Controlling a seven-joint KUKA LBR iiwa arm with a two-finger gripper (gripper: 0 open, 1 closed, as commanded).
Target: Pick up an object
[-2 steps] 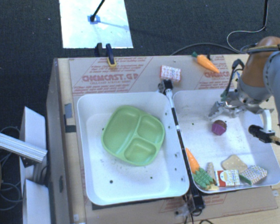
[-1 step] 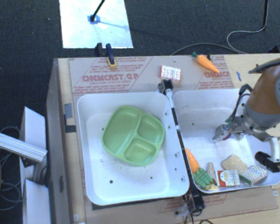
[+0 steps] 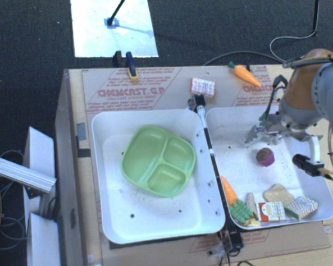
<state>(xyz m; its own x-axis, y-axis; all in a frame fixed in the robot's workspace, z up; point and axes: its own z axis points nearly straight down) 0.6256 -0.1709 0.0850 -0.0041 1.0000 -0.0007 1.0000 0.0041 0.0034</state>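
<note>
My gripper (image 3: 262,138) hangs over the upper part of the right bin (image 3: 233,125), its metal fingers spread open with nothing between them. A small dark purple round object (image 3: 265,157) lies on the bin floor just below the fingertips, apart from them. Along the right bin's front edge lie an orange carrot (image 3: 228,190), a green knobbly piece (image 3: 241,211), a small red and white carton (image 3: 271,211), a tan bread-like piece (image 3: 279,193) and a pale checkered block (image 3: 302,207).
The left bin (image 3: 109,161) holds a green sectioned plate (image 3: 158,160). A ridge (image 3: 208,149) divides the two bins. On the bench behind them lie another carrot (image 3: 245,74) and a small patterned box (image 3: 203,87).
</note>
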